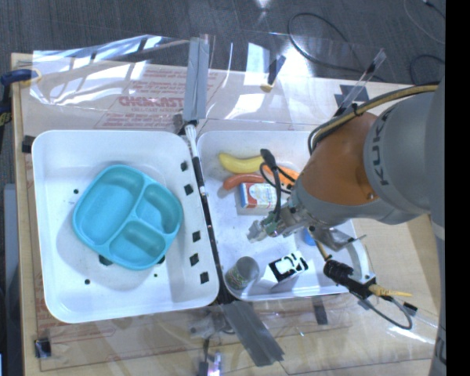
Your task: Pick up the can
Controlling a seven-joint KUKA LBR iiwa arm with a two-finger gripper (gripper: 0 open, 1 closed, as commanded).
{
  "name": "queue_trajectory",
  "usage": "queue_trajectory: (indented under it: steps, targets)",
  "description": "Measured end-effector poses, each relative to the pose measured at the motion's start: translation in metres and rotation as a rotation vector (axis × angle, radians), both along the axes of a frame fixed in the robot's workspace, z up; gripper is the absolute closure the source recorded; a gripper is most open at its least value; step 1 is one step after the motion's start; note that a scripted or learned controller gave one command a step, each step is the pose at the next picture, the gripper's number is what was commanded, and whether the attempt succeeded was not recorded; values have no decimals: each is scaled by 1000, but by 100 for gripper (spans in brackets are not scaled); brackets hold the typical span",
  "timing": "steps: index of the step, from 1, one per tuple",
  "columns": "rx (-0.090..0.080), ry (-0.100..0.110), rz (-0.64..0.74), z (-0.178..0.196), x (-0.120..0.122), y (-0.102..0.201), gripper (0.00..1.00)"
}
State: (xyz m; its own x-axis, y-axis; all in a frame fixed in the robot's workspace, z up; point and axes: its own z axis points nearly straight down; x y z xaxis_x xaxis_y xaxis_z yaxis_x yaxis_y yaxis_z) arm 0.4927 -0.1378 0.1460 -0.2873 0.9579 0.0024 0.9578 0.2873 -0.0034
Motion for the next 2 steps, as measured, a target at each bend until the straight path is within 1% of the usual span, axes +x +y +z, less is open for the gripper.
queue_trajectory:
  steps: [1, 2]
  targets:
    - [-3, -1, -213, 82, -9, 34, 100]
    - [-1, 2, -103, -49, -17, 43, 100]
